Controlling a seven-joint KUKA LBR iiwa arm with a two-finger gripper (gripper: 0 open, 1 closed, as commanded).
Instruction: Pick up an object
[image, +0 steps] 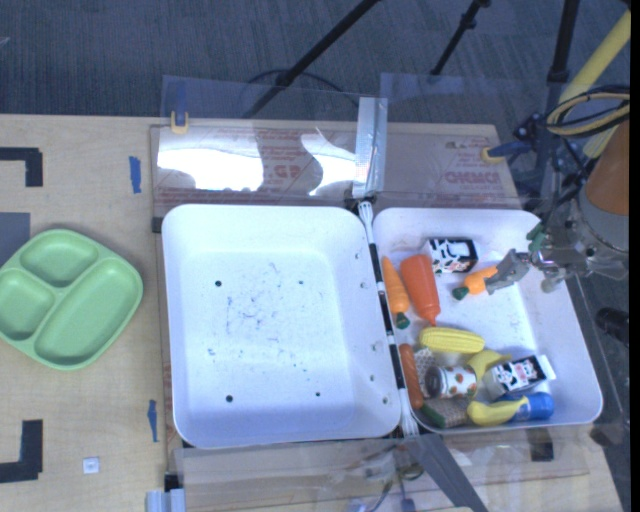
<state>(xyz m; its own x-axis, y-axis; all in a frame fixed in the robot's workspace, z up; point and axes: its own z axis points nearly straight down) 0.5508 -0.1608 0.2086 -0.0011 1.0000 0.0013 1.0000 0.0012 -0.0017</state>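
Note:
My gripper (514, 270) hangs over the right side of the right bin (565, 330), reaching in from the right. A small orange carrot with a green end (476, 284) lies just left of its tip, touching or nearly touching it. I cannot tell whether the carrot is gripped. Further left lie a black-and-white cow-patterned toy (452, 254), a large orange carrot (421, 286) and a thinner carrot (395, 288). Toward the front sit a corn cob (452, 341), a banana (497, 410), a small can (450, 381) and a cow-print carton (520, 374).
The left bin (270, 320) adjoins the right one along a raised divider (380, 300). A green divided plate (66, 298) rests on the bench at far left. Clear plastic panels (270, 150) stand behind the bins. Cables and stand legs crowd the upper right.

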